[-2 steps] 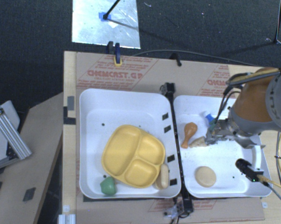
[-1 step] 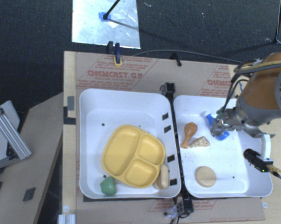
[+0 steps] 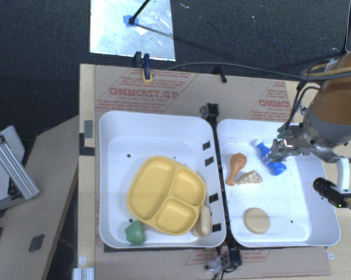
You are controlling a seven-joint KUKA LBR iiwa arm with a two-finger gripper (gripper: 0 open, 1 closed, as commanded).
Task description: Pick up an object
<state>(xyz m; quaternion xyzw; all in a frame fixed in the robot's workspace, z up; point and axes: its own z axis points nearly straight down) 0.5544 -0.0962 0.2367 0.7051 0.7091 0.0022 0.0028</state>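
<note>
In the right bin (image 3: pixel 311 229) lie an orange drumstick-shaped piece (image 3: pixel 237 165), a pale wedge (image 3: pixel 249 178), a round tan disc (image 3: pixel 257 220) and a blue object (image 3: pixel 269 158). My gripper (image 3: pixel 281 151) hangs over the blue object at the bin's back right; the wrist hides how its fingers stand. The left bin (image 3: pixel 113 163) holds a yellow divided tray (image 3: pixel 166 194), a green object (image 3: pixel 135 232) at the tray's front left corner and a tan oblong piece (image 3: pixel 204 220) at its front right.
The grey arm with its orange band (image 3: pixel 341 68) comes in from the right above the right bin's rear. A black fitting (image 3: pixel 330 192) juts over that bin's right wall. A black divider (image 3: pixel 217 179) runs between the bins.
</note>
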